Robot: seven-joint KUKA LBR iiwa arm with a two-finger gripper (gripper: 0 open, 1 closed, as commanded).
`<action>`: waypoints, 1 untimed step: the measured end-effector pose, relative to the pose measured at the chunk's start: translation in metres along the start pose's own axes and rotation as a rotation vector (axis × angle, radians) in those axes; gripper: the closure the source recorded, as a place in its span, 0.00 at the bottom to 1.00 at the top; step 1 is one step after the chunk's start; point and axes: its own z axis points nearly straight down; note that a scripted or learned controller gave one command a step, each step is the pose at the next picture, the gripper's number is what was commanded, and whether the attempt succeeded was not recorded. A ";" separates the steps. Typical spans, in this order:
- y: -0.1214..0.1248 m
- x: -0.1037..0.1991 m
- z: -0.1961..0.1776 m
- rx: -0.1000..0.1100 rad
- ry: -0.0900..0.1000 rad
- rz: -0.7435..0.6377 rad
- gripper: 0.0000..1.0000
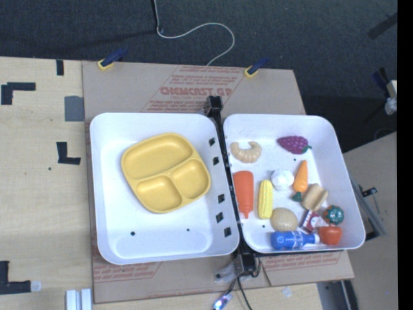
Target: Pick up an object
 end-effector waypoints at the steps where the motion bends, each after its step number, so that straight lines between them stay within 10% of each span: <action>1: 0.002 0.002 -0.002 0.013 0.003 -0.002 1.00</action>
